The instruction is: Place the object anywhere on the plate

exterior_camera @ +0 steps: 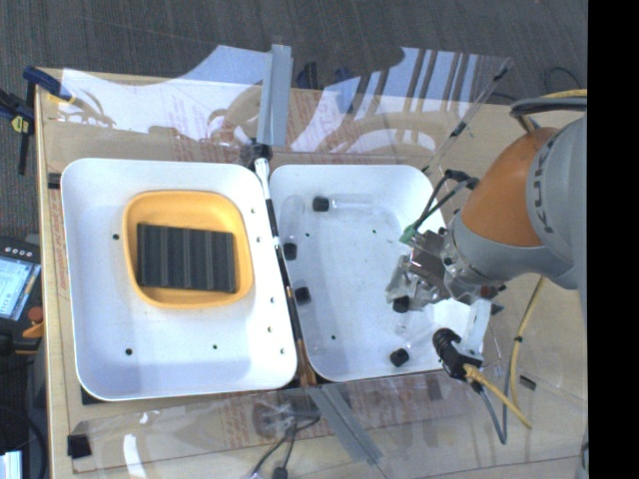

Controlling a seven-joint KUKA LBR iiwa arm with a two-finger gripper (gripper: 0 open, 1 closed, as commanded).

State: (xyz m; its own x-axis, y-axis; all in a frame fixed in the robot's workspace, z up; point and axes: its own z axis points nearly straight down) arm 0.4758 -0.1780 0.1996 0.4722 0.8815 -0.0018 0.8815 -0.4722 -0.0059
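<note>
Bins (100,357), two: one yellow plate (146,216) in the left.

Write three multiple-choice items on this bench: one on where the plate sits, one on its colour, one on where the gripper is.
1. Which bin holds the plate?
A. the left bin
B. the right bin
C. neither; it lies on the bench

2. What colour is the plate's rim?
A. blue
B. yellow-orange
C. green

3. Where is the gripper?
A. over the plate
B. outside both bins
C. over the right part of the right bin

Answers:
1. A: the plate rests inside the left bin's white walls.
2. B: its rim is yellow-orange around a dark ribbed centre.
3. C: the gripper hangs over the right bin's floor, far from the plate.
</note>
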